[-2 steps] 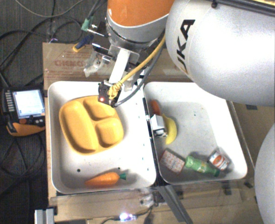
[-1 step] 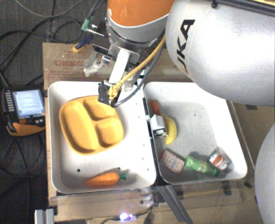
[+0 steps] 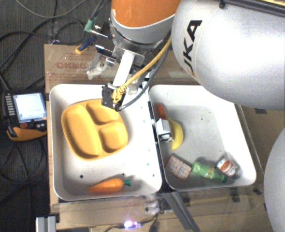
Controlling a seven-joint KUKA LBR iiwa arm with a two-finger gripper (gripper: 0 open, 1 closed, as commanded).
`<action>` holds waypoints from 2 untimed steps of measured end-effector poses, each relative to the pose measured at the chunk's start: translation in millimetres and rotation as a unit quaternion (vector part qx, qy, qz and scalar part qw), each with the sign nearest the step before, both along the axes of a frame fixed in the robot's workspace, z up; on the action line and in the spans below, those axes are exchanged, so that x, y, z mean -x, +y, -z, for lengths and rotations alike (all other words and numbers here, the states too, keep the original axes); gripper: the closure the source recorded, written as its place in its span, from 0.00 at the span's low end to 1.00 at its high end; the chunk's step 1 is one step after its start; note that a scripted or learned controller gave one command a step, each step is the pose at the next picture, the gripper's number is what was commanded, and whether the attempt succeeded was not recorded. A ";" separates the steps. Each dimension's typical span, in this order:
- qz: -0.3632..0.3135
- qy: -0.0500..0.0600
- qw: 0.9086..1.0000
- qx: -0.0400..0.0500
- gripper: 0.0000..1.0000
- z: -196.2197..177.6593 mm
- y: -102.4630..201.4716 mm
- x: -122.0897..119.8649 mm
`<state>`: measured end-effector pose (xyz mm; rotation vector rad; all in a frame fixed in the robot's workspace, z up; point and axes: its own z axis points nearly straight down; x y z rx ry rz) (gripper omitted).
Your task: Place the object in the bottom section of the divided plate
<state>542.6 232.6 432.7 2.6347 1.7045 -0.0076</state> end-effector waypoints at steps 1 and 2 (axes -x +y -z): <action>0.000 0.000 1.000 0.000 0.00 0.0 0.0 0.0; 0.000 0.000 1.000 0.000 0.00 0.0 0.0 0.0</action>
